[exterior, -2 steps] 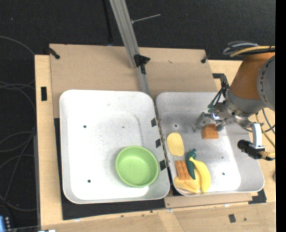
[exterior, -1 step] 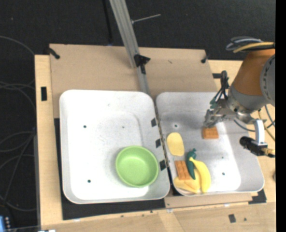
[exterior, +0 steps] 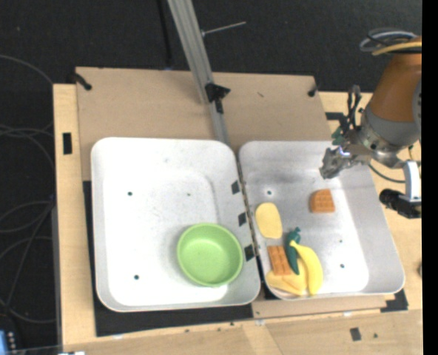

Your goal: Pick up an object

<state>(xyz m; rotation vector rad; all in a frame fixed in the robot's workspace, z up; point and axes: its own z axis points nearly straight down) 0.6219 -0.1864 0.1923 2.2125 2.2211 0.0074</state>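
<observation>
You've got the gripper [exterior: 333,163] over the far part of the right bin [exterior: 367,198], near its right side, coming in from the arm [exterior: 393,102] at the right edge of the view. It sits above bare bin floor with nothing between its tips. Whether the tips are apart or together you can't tell from here: it's small and blurred.

Objects in the right bin:
- Orange-brown block [exterior: 322,201], just near-side of the gripper and slightly left, lying flat on the bin floor, clear of the tool.
- Pale yellow oval piece [exterior: 268,220], at the left side of the bin, close to the divider between bins.
- Near-left corner cluster: a banana [exterior: 312,266], a dark green piece [exterior: 291,242] at its far end, an orange waffle-like block [exterior: 277,258] just left of it, and a yellow wedge [exterior: 284,282] at the near side. These touch or overlap each other; exact stacking order is hard to read.

Left bin [exterior: 130,176]: one light green bowl [exterior: 209,254], upright, in the near-right corner, opening facing up.

A grey metal pole [exterior: 193,46] runs from the far edge of the view down to the gap between the two bins. Both bins sit on a brown board [exterior: 145,102] on the bench. Cables [exterior: 15,183] lie on the dark floor to the left.

Closest pickable thing to the tool is the orange-brown block; the cluster is well apart from it.
</observation>
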